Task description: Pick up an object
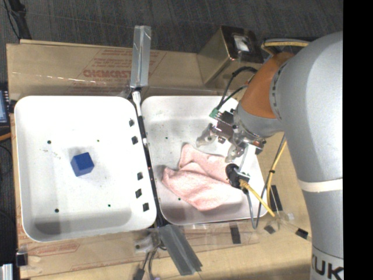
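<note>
A crumpled pink cloth (199,179) lies in the right bin (169,112), toward its near side. A blue cube (82,163) rests in the left bin (35,121), left of centre. My gripper (220,143) hangs over the right bin just above the cloth's upper right edge. Its two metal fingers (205,137) stand spread apart with nothing between them. The grey arm with its orange band (263,95) comes in from the right and covers the right bin's far right corner.
A metal divider (141,51) runs between the bins, with black clips along the shared wall. A tan box (228,54) sits behind the right bin. Yellow and black cables (256,197) hang off the wrist over the right bin's near right corner.
</note>
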Tool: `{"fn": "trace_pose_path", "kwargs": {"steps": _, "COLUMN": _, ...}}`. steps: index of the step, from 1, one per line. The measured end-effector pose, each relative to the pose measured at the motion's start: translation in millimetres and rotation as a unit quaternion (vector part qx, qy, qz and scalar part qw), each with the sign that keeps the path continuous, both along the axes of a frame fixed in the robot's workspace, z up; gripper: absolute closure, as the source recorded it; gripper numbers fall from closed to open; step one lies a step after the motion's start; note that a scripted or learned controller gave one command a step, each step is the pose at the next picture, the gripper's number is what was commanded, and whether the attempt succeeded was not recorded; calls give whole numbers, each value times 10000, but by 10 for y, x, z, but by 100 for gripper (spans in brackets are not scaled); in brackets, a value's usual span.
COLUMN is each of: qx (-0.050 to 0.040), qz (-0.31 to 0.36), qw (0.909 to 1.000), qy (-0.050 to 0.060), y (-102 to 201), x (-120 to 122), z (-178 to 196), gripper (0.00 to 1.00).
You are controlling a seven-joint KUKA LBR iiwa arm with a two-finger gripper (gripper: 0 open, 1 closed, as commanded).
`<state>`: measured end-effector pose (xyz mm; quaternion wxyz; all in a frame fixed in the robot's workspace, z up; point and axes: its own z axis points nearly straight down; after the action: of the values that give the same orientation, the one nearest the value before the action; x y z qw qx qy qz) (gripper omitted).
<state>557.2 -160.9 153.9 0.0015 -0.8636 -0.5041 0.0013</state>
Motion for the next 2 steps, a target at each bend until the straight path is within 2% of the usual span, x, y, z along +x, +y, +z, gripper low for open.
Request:
{"fn": "trace_pose_path", "kwargs": {"steps": 1, "qx": 8, "qz": 903, "qw": 9959, "qy": 2, "y": 442, "x": -373, "z": -630, "gripper": 0}}
{"fn": "trace_pose_path", "kwargs": {"steps": 2, "qx": 4, "qz": 1509, "qw": 9885, "qy": -7, "y": 148, "x": 86, "z": -621, "gripper": 0}}
